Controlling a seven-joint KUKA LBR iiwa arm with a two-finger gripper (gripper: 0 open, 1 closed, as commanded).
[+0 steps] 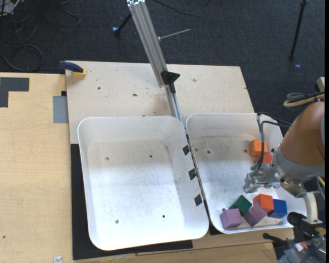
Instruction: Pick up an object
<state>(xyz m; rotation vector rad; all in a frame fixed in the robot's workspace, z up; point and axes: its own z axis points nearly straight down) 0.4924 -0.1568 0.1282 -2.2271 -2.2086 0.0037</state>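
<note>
The right bin (219, 133) holds several small blocks. An orange block (257, 147) lies near its right wall. A green cube (242, 204), two purple cubes (231, 218) (255, 215), a red-orange cube (264, 202) and a blue cube (279, 207) cluster in the near right corner. My gripper (256, 182) hangs low over the bin between the orange block and the cluster, just above the green and red-orange cubes. Nothing is visibly held in it. The wrist hides part of the bin's right side.
The left bin (98, 147) sits beside the right one, with a divider carrying black clips (191, 171) between them. A slanted metal post (151, 43) rises behind the bins. A cable (263, 126) loops over the right bin's far right corner.
</note>
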